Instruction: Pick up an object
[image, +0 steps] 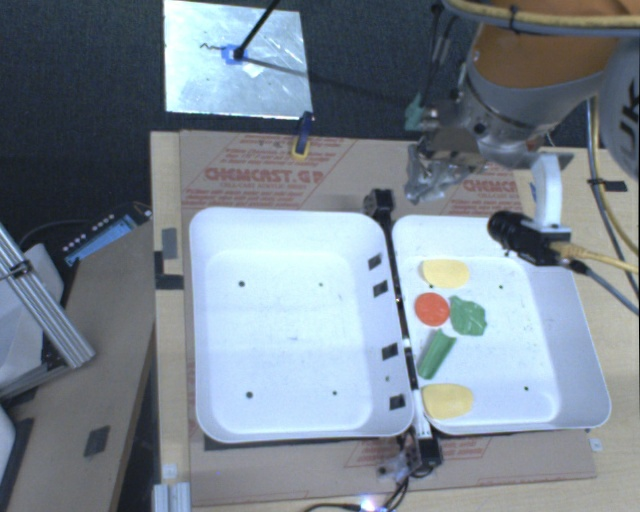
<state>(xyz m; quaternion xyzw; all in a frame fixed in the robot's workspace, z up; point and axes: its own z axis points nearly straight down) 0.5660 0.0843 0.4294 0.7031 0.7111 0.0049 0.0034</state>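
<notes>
Several small things lie in the right bin (560, 330): a pale yellow oval piece (445, 273) near the back, a red round piece (432, 308), a green leafy piece (468, 316) touching it on the right, a long green piece (436, 355) below them, and another yellow piece (448, 401) near the front edge. My gripper (432, 188) hangs above the bin's back left corner, well clear of all the pieces, with nothing visible between its fingers. Whether the fingers are apart is unclear.
The left bin (290, 320) sits beside the right one, joined by a black hinge strip (395, 320). Both rest on a cardboard sheet (260, 170). A shiny metal plate (235, 60) lies at the back left.
</notes>
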